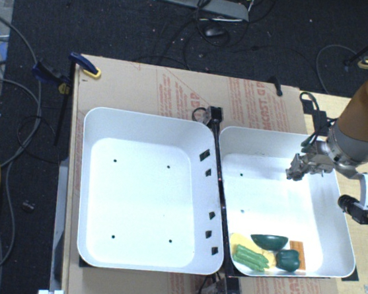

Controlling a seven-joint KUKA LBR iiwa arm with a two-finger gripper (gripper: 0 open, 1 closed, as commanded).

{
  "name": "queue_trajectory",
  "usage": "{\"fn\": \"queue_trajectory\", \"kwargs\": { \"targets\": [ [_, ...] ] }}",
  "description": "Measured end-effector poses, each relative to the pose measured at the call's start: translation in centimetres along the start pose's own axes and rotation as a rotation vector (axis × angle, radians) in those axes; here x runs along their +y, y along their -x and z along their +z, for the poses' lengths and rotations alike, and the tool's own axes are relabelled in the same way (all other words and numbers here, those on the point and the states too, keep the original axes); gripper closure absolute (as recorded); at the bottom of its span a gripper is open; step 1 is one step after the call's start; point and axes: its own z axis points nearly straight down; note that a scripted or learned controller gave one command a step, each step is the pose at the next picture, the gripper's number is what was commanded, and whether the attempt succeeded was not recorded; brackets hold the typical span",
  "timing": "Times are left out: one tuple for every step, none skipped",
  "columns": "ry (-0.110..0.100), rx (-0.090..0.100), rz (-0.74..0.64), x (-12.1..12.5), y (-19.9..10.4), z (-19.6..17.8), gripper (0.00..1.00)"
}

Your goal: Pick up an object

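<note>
Nearest the camera, at the front edge of my right bin (335,215), sits the whole pile: a ridged green piece (251,258), a dark green bowl-shaped piece (269,241), a small teal lump (288,259), w/ a yellow piece (242,240) under the left side and an orange block (298,247) behind the teal one. All of them touch or overlap, pressed into the bin's front corner. Left bin (100,126) has nothing for me to go after.

My gripper (296,170) hovers over the back of the right bin, well apart from the pile. It's small and dark against the wrist from this angle, so I cannot tell what state it's in; nothing visible under it.

What could go wrong, imo:
- Pile is tight. Coming down on one piece, I'd likely nudge its neighbours or land on two at once, and the grab slips.
- Things sit right against the sloped front wall. One side of my gripper could hit the wall before reaching the floor, so I close too high and come up w/ nothing.
- Bowl-shaped piece is rounded; a pinch on its curve prob squirts it out.
- Ridged green piece looks like the best bet, but it lies atop the yellow one, so both may shift.
- Long reach from back to front; any aim error puts me on bare bin floor.
</note>
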Motion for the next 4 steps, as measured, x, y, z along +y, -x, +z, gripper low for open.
{"fn": "queue_trajectory", "kwargs": {
  "targets": [
    [0.002, 0.0, 0.0, -0.8, -0.1, -5.7, 1.0],
    [0.001, 0.0, 0.0, -0.7, -0.1, -10.3, 1.0],
    [-0.003, 0.002, -0.004, -0.2, -5.1, -10.8, 1.0],
    [-0.004, 0.002, -0.005, -0.9, -10.5, -9.4, 1.0]
  ]
}}
